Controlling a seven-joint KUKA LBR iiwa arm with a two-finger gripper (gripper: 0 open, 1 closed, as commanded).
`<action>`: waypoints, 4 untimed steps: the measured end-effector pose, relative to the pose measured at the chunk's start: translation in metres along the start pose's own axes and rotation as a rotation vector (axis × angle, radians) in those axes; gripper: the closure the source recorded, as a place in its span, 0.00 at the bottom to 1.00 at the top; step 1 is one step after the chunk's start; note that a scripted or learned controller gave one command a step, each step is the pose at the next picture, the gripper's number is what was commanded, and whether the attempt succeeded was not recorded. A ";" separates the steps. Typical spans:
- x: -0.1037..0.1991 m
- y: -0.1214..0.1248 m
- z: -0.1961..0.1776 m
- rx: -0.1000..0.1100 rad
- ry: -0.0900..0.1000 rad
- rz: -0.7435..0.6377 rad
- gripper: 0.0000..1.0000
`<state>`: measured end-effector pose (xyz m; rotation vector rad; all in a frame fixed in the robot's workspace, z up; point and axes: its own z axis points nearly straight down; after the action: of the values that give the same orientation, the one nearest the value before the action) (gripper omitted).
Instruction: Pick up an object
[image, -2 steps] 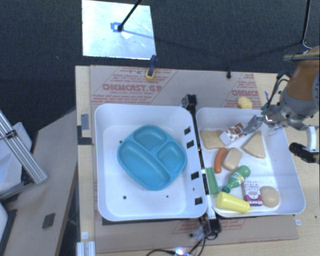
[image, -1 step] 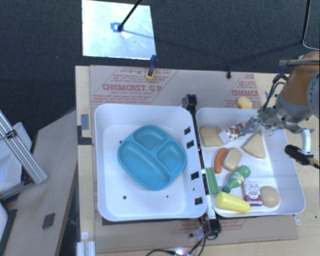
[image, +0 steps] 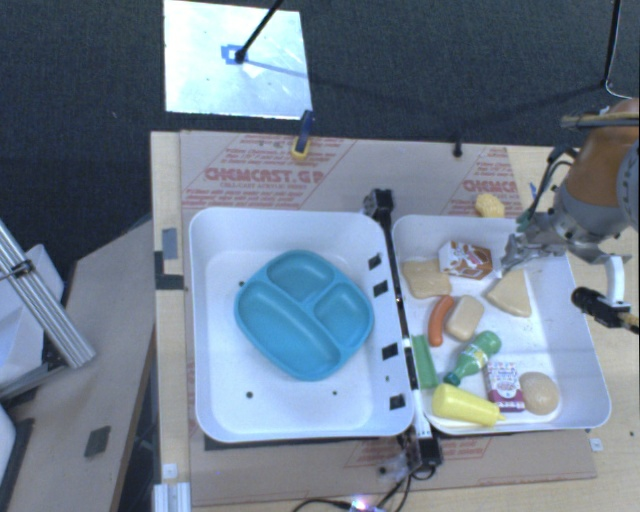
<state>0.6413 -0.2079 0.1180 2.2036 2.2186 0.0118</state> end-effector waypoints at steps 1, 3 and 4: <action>0.002 0.012 -0.060 0.006 0.002 0.001 1.00; 0.052 0.012 -0.121 0.012 0.006 -0.002 1.00; 0.105 0.002 -0.110 0.015 0.007 -0.002 1.00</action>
<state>0.6409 -0.1019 0.2273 2.2120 2.2324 0.0021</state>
